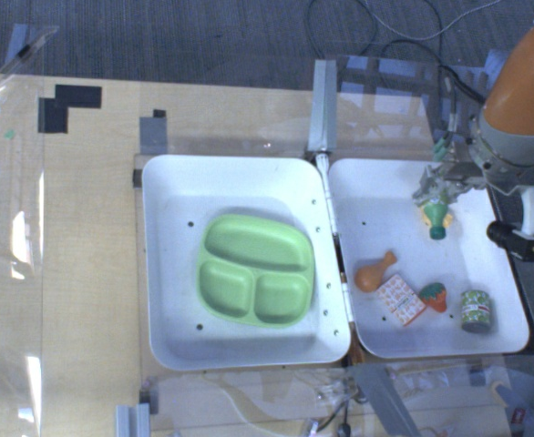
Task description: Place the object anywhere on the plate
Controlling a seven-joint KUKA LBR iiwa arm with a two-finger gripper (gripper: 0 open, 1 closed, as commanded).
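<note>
A green divided plate [254, 269] with three compartments lies in the left bin [171, 244]. In the right bin [376, 194] my gripper [442, 191] hangs near the far right, directly over a small yellow and green toy [436, 218] that points down from the fingertips. The toy's top sits between the fingers, and the fingers look closed on it. Lower in the right bin lie an orange drumstick toy [375, 272], a checkered packet [400, 299], a red strawberry toy [434, 296] and a small green can [475, 309].
The grey arm with its orange band [522, 98] comes in from the upper right. A metal divider [322, 107] runs between the bins at the back. Black cables [385, 25] loop across the dark floor behind the bench.
</note>
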